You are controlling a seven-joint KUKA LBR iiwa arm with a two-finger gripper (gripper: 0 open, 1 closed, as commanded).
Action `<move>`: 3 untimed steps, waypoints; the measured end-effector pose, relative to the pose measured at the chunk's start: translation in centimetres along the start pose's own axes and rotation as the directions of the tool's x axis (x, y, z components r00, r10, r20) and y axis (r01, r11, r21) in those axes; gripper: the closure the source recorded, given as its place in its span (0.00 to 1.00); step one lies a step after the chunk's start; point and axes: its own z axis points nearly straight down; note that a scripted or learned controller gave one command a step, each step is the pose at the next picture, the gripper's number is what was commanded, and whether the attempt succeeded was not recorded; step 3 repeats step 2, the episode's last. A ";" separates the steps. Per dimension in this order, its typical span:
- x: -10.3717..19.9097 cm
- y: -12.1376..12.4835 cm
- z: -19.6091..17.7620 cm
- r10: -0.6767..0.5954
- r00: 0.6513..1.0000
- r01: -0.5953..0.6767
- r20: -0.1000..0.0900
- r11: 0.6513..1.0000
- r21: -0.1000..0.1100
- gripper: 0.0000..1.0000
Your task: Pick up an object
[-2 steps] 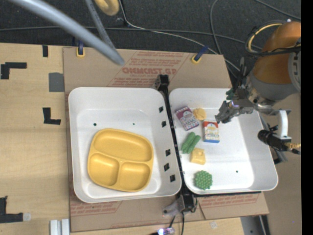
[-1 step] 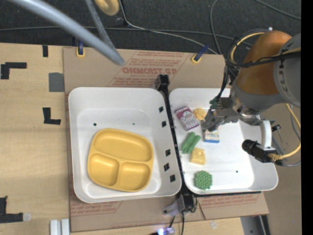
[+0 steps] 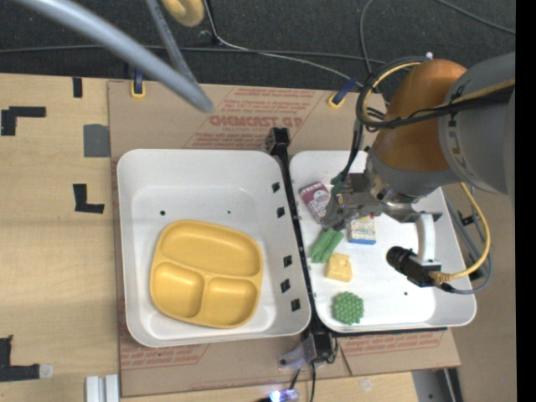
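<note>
The right bin (image 3: 444,304) holds several small objects: a purple packet (image 3: 314,196), a green stick-shaped piece (image 3: 326,244), a yellow wedge (image 3: 339,267), a round bumpy green item (image 3: 347,307) and a small blue-and-white box (image 3: 363,230). My gripper (image 3: 345,209) reaches down from the right over the bin's left part. Its dark tip hangs between the purple packet and the blue-and-white box, just above the green stick. The arm's grey and orange wrist (image 3: 419,124) covers the bin's far right part.
The left bin (image 3: 138,174) holds a yellow three-compartment tray (image 3: 205,272). A black divider (image 3: 289,224) runs between the two bins. Cables (image 3: 469,258) loop over the right bin's right side, and a grey pole (image 3: 109,32) crosses the top left.
</note>
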 end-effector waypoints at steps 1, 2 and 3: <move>4.8 -1.5 -1.0 -0.001 1.000 0.001 -0.001 1.000 -0.001 1.00; 9.0 -2.6 -0.6 -0.001 1.000 0.001 0.000 1.000 0.000 1.00; 9.0 -2.6 -0.6 -0.001 1.000 0.001 0.000 1.000 0.000 1.00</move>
